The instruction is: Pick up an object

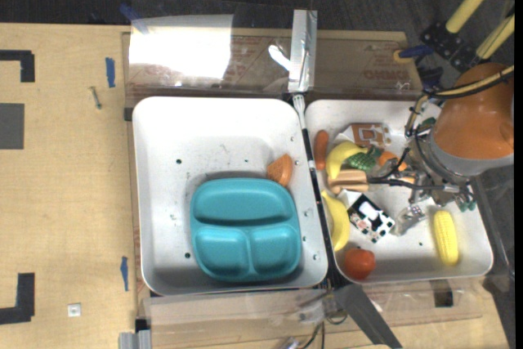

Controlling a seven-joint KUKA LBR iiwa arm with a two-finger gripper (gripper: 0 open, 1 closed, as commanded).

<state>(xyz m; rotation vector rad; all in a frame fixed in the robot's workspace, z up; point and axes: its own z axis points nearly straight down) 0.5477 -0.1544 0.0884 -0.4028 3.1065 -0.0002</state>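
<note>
My gripper (411, 212) hangs low in the right bin (478, 261), below the orange band of the arm (478, 123). It sits just right of a black and white patterned block (372, 219) and left of a yellow corn cob (444, 235). I cannot see anything held in it. Also in this bin are a banana (336, 218) along the left wall, a red tomato (357, 260) at the front, a yellow fruit (343, 154), a tan bun-like piece (355, 178) and an orange carrot (320, 145).
The left bin (155, 176) holds a teal divided tray (245, 229) and a small orange piece (280, 170) by its right wall. A small printed box (368, 132) lies at the back of the right bin. Clear plastic sheeting (212, 53) stands behind the bins.
</note>
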